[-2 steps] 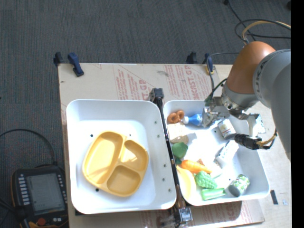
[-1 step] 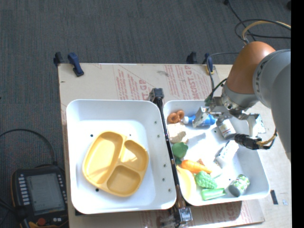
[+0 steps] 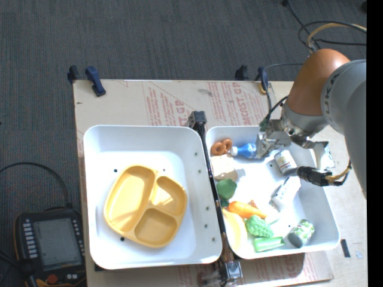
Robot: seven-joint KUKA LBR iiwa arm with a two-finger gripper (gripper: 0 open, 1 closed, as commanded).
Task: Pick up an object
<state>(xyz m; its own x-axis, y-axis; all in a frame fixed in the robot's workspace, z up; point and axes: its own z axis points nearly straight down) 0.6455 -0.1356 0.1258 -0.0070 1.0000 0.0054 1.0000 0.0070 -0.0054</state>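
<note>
Along the lower edge of the right bin: a small green-and-white can, a green knobbly toy vegetable, an orange carrot-shaped piece and a yellow banana-like piece, all crowded together. In the left bin, lower left of centre: a yellow divided tray, alone. Mid-bin on the right: a white tube-like item, a green round piece, a pale block. Farther up, near the bin's upper wall: a small blue-and-white bottle lying on its side, long axis running left to right across the frame, white end apparently toward the pretzel-shaped toy at its left, blue end toward the hand. Hand low over that upper corner, just beside the bottle's right end; open or closed, cannot tell, and nothing visibly gripped. Judged as the approach step, still short of a grasp. Next move probably calls for settling across the bottle's short width, square to its long axis, then closing and lifting clear of the pretzel-shaped toy and the white cylinder near the hand on the right.
</note>
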